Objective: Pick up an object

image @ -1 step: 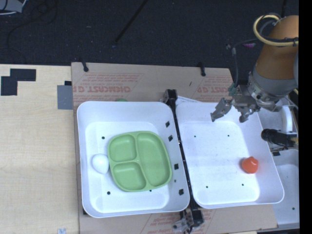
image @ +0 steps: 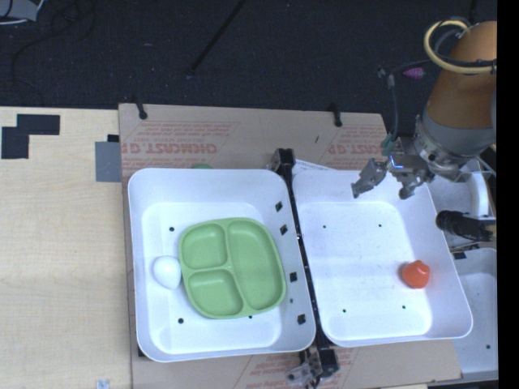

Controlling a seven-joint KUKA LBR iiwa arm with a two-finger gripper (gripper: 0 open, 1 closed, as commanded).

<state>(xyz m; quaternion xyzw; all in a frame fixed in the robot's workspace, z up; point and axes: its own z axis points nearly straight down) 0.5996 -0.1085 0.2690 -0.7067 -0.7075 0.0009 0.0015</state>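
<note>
The grey arm with its orange band is reaching in from the upper right of the frame, and its gripper is hanging over the upper right corner of the right bin. Its two fingers are spreading apart, released, with nothing showing between them; one finger is pointing toward the left over the bin's back rim, the other is sitting closer to the wrist.

A small orange-red object, rounded like a little fruit or cap, is lying on the floor of the right bin toward its right side, in the lower right part of the frame. It is sitting well apart from the gripper and below it in the picture.

In the left bin, a green divided plate with three compartments is lying flat near the middle. A white egg-like ball is resting just beside the plate's left edge, touching or nearly touching it.

Both bins are sitting side by side on a sheet of brown cardboard, with a black divider running between them. A pale wooden bench top is stretching across the left of the frame.
</note>
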